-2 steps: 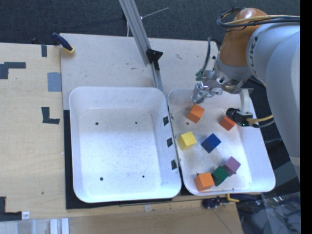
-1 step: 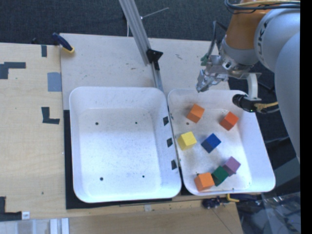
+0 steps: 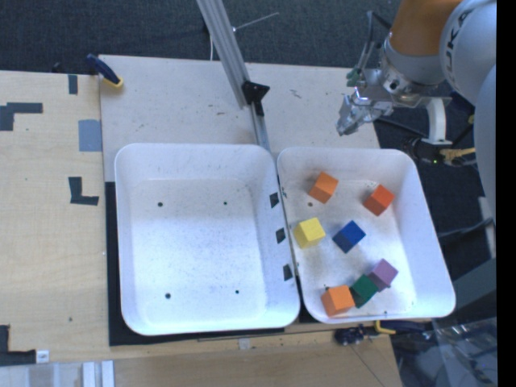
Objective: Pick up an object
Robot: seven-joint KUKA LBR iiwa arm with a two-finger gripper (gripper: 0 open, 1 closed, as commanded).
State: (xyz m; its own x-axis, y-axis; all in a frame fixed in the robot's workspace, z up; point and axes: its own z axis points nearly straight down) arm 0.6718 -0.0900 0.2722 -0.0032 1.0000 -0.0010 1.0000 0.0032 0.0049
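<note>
The right bin point(image 3: 419, 216) holds several small cubes: an orange one point(image 3: 324, 187) near its far left, a red-orange one point(image 3: 378, 199) to the right, a yellow one point(image 3: 310, 231), a blue one point(image 3: 349, 236), a purple one point(image 3: 384, 273), a green one point(image 3: 365, 289) and another orange one point(image 3: 339, 299) near the front. My gripper point(image 3: 352, 119) hangs above the bench just beyond the right bin's far rim, apart from all the cubes. Nothing shows between its fingertips.
The left bin point(image 3: 129, 216) sits beside the right one. A slanted metal pole point(image 3: 230, 47) with a black clamp crosses behind the bins. A blue and yellow tool point(image 3: 105, 71) lies at the bench's far left. Cables hang at the right.
</note>
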